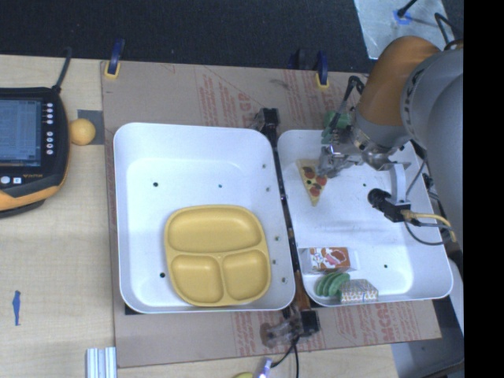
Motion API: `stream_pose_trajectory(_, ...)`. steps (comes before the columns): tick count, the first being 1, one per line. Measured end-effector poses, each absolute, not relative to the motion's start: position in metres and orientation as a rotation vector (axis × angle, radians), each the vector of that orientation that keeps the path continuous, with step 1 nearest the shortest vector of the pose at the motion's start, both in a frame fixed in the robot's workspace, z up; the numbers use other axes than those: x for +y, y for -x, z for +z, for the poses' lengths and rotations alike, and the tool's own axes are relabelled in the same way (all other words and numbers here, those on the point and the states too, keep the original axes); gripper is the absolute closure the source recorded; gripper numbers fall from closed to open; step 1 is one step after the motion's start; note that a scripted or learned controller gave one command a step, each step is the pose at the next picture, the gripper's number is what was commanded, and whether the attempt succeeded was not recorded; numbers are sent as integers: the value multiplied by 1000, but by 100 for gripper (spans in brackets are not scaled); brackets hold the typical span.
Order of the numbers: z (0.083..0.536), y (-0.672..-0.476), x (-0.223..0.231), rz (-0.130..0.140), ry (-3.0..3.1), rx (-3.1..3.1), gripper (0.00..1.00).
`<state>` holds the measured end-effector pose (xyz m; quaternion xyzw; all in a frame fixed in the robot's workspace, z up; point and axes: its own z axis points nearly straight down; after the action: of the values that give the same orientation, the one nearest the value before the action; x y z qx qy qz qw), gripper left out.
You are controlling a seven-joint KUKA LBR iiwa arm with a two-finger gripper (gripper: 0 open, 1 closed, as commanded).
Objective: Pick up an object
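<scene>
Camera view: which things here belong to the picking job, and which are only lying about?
Belonging to the job:
- gripper, low over the right bin
- pizza slice, beside the gripper
- small packet
- green item
- small box

Lying about:
- yellow divided tray in the left bin
- handheld control pad
- yellow ball

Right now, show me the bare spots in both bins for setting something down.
Left bin: bare floor behind the yellow divided tray. Right bin: open middle between the pizza slice and snack packet. Crowded: its near-left corner, with the green toy, and under the gripper.
</scene>
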<state>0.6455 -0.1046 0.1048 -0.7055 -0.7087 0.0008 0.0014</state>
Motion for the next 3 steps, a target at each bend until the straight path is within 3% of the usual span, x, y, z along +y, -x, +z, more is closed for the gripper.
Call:
stream_pose_trajectory(1, 105, -645, -104, 3, 2214, -2225, 0)
stream_pose_trajectory(3, 92, -656, -97, 0, 2218, -2225, 0)
